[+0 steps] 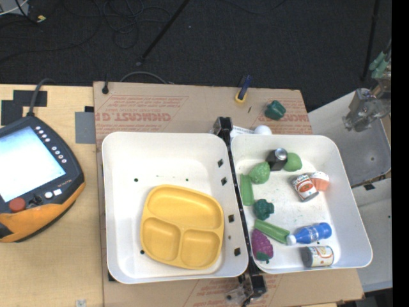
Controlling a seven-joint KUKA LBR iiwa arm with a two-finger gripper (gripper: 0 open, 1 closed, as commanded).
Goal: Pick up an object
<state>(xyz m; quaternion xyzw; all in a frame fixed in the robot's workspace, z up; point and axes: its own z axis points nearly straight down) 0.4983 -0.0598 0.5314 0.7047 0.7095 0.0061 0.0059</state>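
since nothing's grabbed yet, yellow tray (182, 230) sits in left bin (121, 152), toys crowd right bin (342, 165), e.g. blue bottle (311, 233); gripper (365, 110) far right, fingers' state unclear. risk: cramped items, pick slips.

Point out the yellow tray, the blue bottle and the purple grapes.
yellow tray (182, 226): camera view, central divider.
blue bottle (313, 233): camera view, body.
purple grapes (261, 244): camera view, middle of the bunch.

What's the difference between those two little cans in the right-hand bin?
The upper can has a red and white label and lies tilted beside an orange piece. The lower can has a yellowish label with red and lies level near the bin's bottom edge, below a blue bottle. Both are small, on their sides.
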